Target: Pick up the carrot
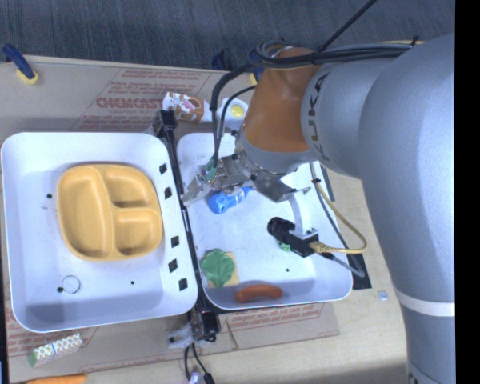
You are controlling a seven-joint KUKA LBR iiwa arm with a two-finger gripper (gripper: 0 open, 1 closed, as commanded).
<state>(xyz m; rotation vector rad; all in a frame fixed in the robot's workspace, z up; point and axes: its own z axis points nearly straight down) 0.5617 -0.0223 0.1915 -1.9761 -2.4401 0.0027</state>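
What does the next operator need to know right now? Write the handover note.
End effector: low in the right bin, near its left wall, beside a blue object; finger state unclear, nothing seen held.
Carrot: lying at the right bin's front edge, next to a green leafy item, apart from the end effector.
Yellow divided tray sits in the left bin.
Done: nothing yet; carrot not grasped.
Left: move to the carrot, grip and lift it.

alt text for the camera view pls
The gripper hangs over a blue item at the back of the right bin, while the carrot lies untouched near that bin's front edge beside a green item. The left bin holds a yellow tray.
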